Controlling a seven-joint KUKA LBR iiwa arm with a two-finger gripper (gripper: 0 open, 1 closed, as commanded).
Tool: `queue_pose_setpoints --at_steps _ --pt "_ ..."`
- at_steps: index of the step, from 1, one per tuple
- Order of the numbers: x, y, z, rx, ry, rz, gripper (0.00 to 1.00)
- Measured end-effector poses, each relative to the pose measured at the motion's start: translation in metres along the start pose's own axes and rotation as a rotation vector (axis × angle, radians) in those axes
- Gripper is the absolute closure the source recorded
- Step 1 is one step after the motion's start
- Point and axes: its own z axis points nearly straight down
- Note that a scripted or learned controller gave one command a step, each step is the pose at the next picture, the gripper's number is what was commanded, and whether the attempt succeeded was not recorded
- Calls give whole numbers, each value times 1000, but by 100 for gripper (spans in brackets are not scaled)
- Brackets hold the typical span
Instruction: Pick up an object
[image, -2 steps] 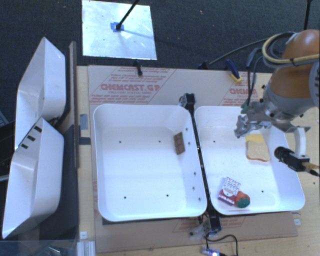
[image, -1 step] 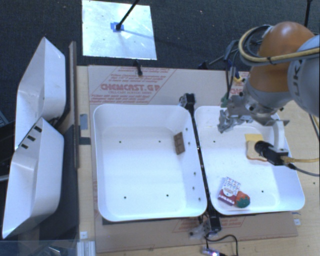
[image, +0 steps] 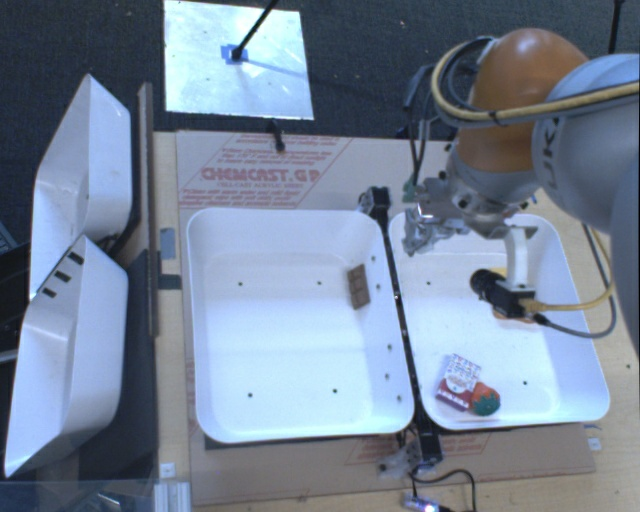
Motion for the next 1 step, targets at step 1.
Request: queue_pose_setpoints --at_steps 1 --pt "41 18 17 1 0 1 100"
